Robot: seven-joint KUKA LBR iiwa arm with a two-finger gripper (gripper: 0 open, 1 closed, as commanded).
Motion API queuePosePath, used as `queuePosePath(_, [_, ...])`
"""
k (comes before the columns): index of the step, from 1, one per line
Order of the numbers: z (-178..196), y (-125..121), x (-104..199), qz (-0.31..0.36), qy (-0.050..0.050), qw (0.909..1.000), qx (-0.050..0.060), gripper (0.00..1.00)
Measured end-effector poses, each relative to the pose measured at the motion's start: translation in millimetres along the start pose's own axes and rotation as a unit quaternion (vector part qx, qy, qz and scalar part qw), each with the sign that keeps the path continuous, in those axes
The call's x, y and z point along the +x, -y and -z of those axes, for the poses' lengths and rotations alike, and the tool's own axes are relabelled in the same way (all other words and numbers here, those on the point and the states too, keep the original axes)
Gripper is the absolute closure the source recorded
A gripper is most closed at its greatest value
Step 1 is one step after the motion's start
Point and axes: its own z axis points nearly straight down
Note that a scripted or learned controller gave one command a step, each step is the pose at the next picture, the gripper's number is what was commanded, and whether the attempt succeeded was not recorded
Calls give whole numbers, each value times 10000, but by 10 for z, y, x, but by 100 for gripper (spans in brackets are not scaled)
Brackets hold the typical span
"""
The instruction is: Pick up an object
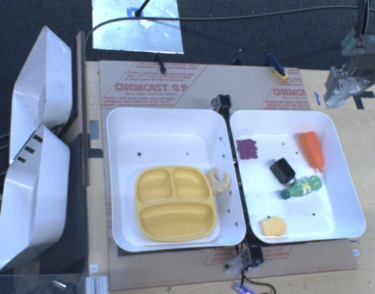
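The right bin [340,141] holds an orange carrot-shaped piece [311,150], a black block [282,170], a green bottle [301,187] lying on its side, a purple flat piece [247,148] and a small yellow piece [274,226]. In the left bin [123,139] lies a yellow divided plate [174,202] with a cream curled piece [219,180] at its right rim. My gripper [336,92] hangs beyond the right bin's far right corner, over the bench, well apart from every object. Nothing hangs from it.
Two white bins are stacked off the bench at the left [37,164]. A metal sheet [137,16] lies on the floor behind the bench, with a cable across it. A yellow and blue clamp [277,68] sits at the bench's far edge.
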Motion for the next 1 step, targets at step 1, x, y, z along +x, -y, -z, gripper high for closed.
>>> queuePosePath(1, [60,182,758,25,-8,10000,-17,100])
